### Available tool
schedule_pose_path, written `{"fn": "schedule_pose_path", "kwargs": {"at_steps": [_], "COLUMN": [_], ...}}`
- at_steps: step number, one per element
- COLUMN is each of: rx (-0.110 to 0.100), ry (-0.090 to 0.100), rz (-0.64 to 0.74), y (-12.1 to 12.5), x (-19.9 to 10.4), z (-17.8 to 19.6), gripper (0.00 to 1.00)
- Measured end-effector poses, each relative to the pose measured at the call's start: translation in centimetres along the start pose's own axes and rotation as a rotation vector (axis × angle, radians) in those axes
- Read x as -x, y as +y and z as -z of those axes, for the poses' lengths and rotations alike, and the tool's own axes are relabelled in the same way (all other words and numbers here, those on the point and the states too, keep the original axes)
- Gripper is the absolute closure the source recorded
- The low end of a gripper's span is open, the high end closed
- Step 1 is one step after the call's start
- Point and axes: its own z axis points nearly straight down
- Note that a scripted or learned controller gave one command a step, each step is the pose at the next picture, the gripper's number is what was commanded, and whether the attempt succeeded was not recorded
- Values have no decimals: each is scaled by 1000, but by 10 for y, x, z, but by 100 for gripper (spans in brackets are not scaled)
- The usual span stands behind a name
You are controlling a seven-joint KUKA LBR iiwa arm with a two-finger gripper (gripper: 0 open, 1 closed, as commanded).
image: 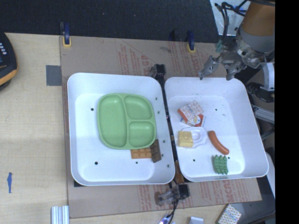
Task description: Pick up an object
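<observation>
Hanging spread and empty, the fingers hover over the right bin's far rim. Inside it lie a packet, a yellow block, a sausage and a green piece. The sausage looks light, smooth and apt to roll; I'd take it across its middle. The left bin holds a green tray and a brown block.

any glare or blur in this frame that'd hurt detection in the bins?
Camera view: even lighting, soft shadows along the bin walls; the left bin floor looks slightly blown out beside the green plate. The gripper at the right bin far rim is a bit soft; the sausage reads clearly.
</observation>
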Motion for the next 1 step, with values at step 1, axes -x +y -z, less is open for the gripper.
{"fn": "schedule_pose_path", "kwargs": {"at_steps": [1], "rx": [-12], "ry": [2], "rz": [0], "y": [-38], "x": [-13], "z": [-174], "gripper": [0]}}
